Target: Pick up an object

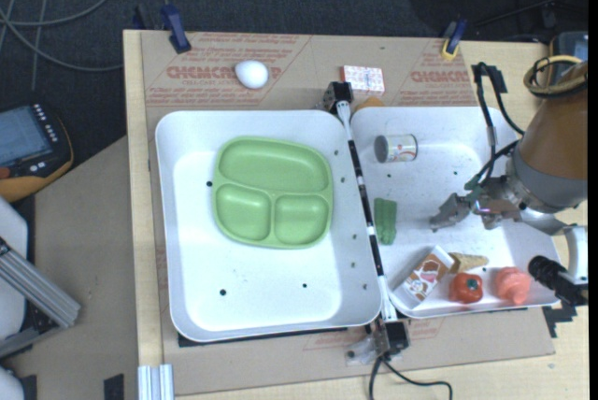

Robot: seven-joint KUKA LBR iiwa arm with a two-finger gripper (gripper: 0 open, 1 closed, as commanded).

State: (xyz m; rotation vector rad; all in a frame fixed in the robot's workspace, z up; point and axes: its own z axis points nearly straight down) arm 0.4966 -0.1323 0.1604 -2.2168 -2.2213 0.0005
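The gripper point(447, 213) sits low over the right bin point(439, 122), its dark grey fingers pointing toward the left bin point(177, 202). How far the jaws are parted cannot be told from this view, and nothing can be seen held between them.

Several small objects lie around the jaws in the right bin. Just beyond the fingertips lies a flat green block point(385, 220), rectangular and matte, against the bin's inner wall. Farther off, toward the bin's far edge, a short can point(397, 148) lies on its side, silvery with a pale label too small to read. On the near side of the jaws, a small white carton point(425, 277) with red and brown print rests tilted in the corner; its writing cannot be read. Beside it is a tan wedge point(469, 261), then a glossy red tomato point(467, 288) with a green stem, then a soft pink lump point(510, 285).

The grey arm point(551, 164) comes in from the right with black cables looped along it, wrist bent so the gripper lies nearly level.

The left bin, smooth white plastic with rounded corners, holds a pale green tray point(274, 192) with three compartments. Both bins rest on brown cardboard point(224, 62) printed in red, partly readable as "CHEMCR". On it lie a white egg point(250, 73) and a small red-and-white checked box point(363, 78). Blue clamps point(174, 27) pin its far edge.
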